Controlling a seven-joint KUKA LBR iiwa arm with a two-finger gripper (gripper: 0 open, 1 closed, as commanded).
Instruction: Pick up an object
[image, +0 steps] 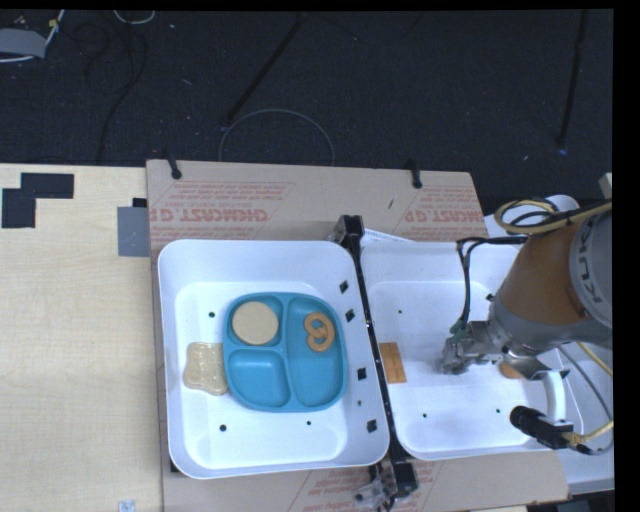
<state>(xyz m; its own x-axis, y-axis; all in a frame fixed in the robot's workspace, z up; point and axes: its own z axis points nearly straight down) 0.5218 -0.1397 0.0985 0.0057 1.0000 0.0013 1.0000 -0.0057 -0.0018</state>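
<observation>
My gripper (461, 357) is down in the right bin (430, 440), near its middle, with the grey arm and its orange band reaching in from the right. A small flat brown piece (390, 363) lies against the right bin's left wall, a short way left of the gripper and apart from it. Nothing shows between the gripper and the bin floor. A small orange bit (511, 370) peeks out under the wrist, mostly hidden.
The left bin (190, 430) holds a blue divided plate (262, 385) with a round tan biscuit (254, 323) and a pretzel (318, 331) in its upper compartments. A pale toast-like piece (205, 368) lies against the plate's left edge. A black divider (366, 340) separates the bins.
</observation>
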